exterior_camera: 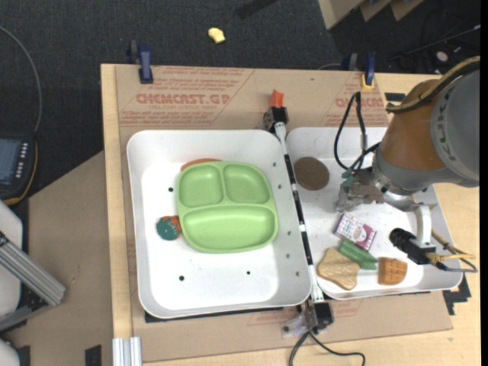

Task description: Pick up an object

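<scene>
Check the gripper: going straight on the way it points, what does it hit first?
Probably the bare floor of the right bin. The gripper points down between the brown disc and the pink-and-white packet; neither looks directly under it, but depth is unclear from this slant.

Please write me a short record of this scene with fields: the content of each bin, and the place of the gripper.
left bin: green divided plate; small teal and red thing by the plate's left edge
right bin: brown disc; pink patterned packet; green piece; tan bread-shaped piece; orange waffle-like piece
gripper: over the right bin, between the brown disc and the pink patterned packet
arm: reaches in from the right of the view
</scene>
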Tool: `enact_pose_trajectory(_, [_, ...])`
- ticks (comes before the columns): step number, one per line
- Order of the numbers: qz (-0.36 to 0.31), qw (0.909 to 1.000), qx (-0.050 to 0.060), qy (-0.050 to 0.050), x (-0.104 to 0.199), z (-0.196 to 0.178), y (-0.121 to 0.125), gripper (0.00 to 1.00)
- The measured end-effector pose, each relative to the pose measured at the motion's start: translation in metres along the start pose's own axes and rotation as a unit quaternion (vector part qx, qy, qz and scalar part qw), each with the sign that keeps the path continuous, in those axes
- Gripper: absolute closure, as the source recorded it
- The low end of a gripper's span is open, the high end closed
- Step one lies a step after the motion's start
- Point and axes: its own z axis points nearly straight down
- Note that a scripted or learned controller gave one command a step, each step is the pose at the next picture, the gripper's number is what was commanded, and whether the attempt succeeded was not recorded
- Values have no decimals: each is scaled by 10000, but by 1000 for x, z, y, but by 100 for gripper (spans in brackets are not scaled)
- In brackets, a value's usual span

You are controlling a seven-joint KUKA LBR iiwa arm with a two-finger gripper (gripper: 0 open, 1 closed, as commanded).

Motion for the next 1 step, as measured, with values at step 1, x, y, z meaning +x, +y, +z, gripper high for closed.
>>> enact_pose_trajectory(1, [0, 10000, 5, 2, 0, 1, 0, 0])
